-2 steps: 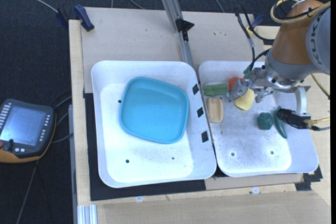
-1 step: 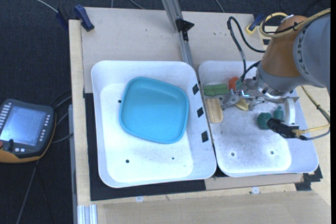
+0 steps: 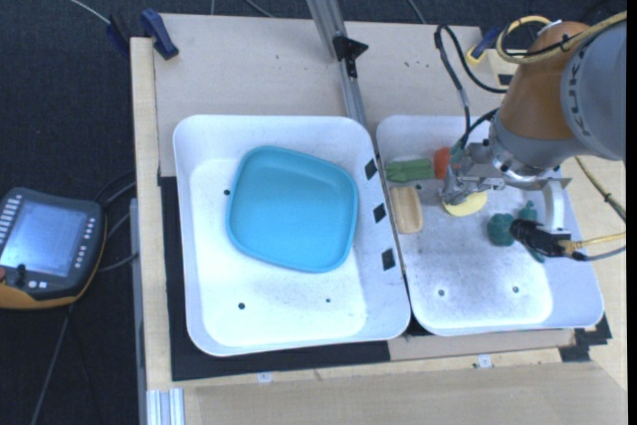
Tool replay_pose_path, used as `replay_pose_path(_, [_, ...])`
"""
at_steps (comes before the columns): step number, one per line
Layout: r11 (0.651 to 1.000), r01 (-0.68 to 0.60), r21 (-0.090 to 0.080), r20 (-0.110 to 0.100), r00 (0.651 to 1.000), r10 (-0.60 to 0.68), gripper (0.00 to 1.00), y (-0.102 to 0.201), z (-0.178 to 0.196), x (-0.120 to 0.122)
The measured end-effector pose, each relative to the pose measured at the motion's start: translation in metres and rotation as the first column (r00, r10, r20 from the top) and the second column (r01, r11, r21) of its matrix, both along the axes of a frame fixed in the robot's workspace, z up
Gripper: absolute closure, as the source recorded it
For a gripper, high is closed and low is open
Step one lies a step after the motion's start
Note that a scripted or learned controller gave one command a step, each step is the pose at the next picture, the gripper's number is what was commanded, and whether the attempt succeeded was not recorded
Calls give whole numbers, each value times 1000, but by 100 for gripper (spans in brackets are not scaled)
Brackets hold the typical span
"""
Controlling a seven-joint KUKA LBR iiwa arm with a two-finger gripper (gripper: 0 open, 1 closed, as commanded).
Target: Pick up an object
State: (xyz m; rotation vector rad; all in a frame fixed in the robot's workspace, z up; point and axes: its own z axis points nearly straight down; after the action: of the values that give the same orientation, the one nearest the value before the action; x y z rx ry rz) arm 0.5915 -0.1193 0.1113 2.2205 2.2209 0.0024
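My gripper (image 3: 460, 196) hangs low over the right bin (image 3: 478, 299), near its top left part. I cannot tell how it is set, so I will not guess. Nothing I can see sits inside it. Right under it lies a pale yellow round thing (image 3: 468, 205), soft-looking and flat like a slice, and part of it is hidden by my gripper. Just to the left is a small orange piece (image 3: 441, 162), and it touches a green block (image 3: 406, 171) that lies flat near the bin's left wall. Below the green block is a tan wooden-looking piece (image 3: 406, 209), long and smooth, lying along that same wall. To the right of the yellow thing is a dark green round toy (image 3: 500, 229), close to my arm's cables. The left bin (image 3: 299, 314) holds a big blue square plate (image 3: 294, 208) with round corners. It lies flat in the middle, a bit tilted.
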Motion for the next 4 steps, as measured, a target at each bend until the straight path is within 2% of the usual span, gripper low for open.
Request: replay_pose_path(4, [1000,0,-1,3,1000,0,100,-6,179,8])
